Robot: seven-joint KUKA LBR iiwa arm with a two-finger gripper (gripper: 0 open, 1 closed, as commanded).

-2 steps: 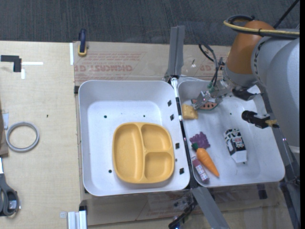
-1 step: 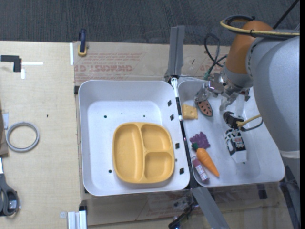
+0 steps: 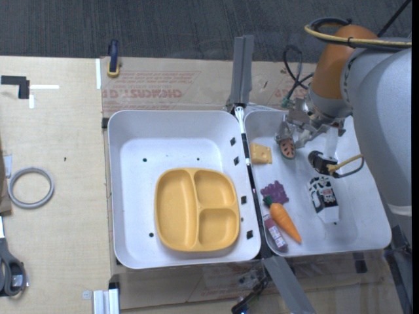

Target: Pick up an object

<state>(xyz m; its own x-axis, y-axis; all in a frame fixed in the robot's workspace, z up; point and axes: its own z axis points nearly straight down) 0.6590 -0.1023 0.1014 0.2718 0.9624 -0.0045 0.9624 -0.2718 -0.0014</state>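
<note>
A small reddish-brown object [image 3: 287, 148], perhaps a toy food slice, is seen gripped between the fingers of the gripper [image 3: 289, 140], over the far end of the right bin [image 3: 366, 237]. It appears to be raised a little above the bin floor, though the height cannot be judged with certainty.

The object is taken to be light, stiff moulded plastic, smooth and rather slippery. It seems to be held near its upper edge, so a slip or a swing is thought possible if the arm is moved sharply.

Nearer than the held object, other toys are laid in the same bin: a yellow wedge of cheese [image 3: 261, 154] to its left, a bunch of purple grapes [image 3: 275, 191], a carrot [image 3: 285, 222] and a black-and-white carton [image 3: 323, 195]. A yellow divided plate [image 3: 196, 209] is placed in the left bin [image 3: 131, 149].
</note>
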